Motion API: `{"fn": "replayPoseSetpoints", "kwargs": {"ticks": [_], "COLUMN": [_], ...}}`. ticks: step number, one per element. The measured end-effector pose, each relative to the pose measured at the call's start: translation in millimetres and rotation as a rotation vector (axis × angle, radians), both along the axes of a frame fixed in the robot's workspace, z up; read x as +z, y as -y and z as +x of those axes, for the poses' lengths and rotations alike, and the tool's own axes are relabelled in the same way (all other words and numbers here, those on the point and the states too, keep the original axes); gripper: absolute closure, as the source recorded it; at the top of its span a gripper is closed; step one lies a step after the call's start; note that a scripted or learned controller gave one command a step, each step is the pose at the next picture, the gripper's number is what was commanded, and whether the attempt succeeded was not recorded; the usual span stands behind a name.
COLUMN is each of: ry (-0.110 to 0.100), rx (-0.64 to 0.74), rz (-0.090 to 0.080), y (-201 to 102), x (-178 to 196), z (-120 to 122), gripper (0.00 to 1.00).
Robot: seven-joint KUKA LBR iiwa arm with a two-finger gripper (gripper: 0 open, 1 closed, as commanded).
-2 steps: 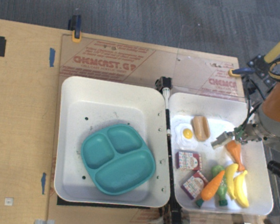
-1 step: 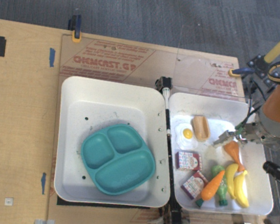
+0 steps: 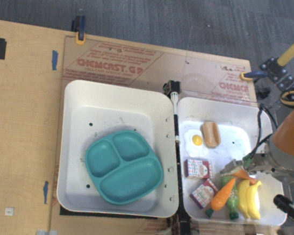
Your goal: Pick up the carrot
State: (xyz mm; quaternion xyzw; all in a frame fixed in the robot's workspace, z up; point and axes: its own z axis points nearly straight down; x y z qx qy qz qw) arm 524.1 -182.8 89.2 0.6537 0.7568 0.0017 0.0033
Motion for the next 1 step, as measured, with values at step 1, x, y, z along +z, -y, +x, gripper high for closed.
{"fn": "replayPoseSetpoints", "kwargs": {"ticks": [1], "ry": [0.011], "rx": [-0.220], "rz": [0.004], "y": [-42.4], "x": [0.6], "z": [-38.0], "gripper": [0.00]}}
